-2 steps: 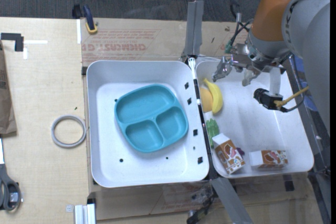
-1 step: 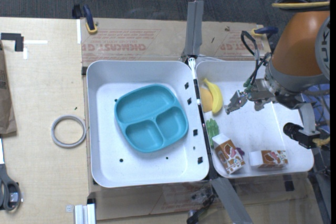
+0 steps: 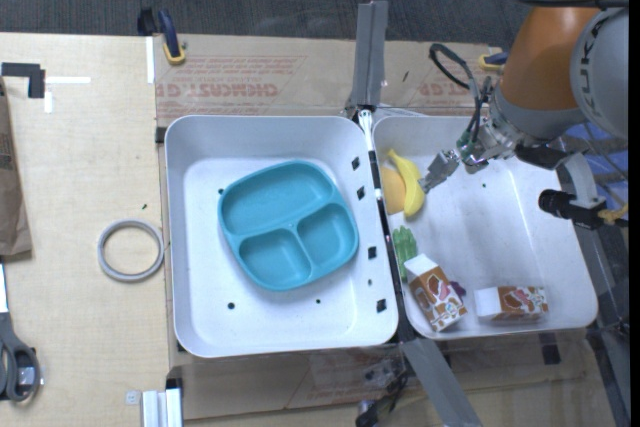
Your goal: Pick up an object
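In the right bin point(image 3: 520, 245), a yellow banana point(image 3: 404, 177) lies against the left wall, with a rounder orange-yellow fruit point(image 3: 390, 189) tucked beside it. My gripper point(image 3: 438, 170) reaches down at a slant from the right, and its tip is right at the banana's right side. The view does not show anything held. A green item point(image 3: 404, 243) lies below the fruit. A red-and-white carton point(image 3: 437, 297) and a smaller box point(image 3: 512, 302) rest near the bin's front edge.
The left bin point(image 3: 195, 215) holds a blue divided plate point(image 3: 288, 223). A metal divider post point(image 3: 370, 55) stands between the bins at the back. On the bench at the left are a tape ring point(image 3: 131, 249) and scissors point(image 3: 15, 367).
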Tool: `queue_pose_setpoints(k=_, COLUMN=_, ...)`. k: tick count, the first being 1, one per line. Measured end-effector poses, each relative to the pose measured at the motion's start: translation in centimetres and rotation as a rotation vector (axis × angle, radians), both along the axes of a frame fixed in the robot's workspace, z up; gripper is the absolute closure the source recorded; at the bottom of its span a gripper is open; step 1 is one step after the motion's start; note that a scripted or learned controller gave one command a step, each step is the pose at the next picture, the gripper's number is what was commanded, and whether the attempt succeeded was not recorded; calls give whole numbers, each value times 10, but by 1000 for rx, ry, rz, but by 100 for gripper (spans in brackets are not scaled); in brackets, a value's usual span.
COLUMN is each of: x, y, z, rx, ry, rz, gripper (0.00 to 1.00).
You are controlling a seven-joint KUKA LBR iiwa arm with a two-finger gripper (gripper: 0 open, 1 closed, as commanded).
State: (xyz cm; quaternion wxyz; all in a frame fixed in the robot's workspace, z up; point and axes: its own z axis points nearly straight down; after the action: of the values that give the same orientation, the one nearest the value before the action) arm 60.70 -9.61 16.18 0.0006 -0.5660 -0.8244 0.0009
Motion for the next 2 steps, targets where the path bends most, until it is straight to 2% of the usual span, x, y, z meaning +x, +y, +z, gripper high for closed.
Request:
queue_pose_setpoints(k=1, x=39, y=21, z=29, rx=0, ry=-3, rz=258, gripper=0)
queue_pose_setpoints(k=2, x=39, y=21, z=29, rx=0, ry=-2, rz=258, gripper=0)
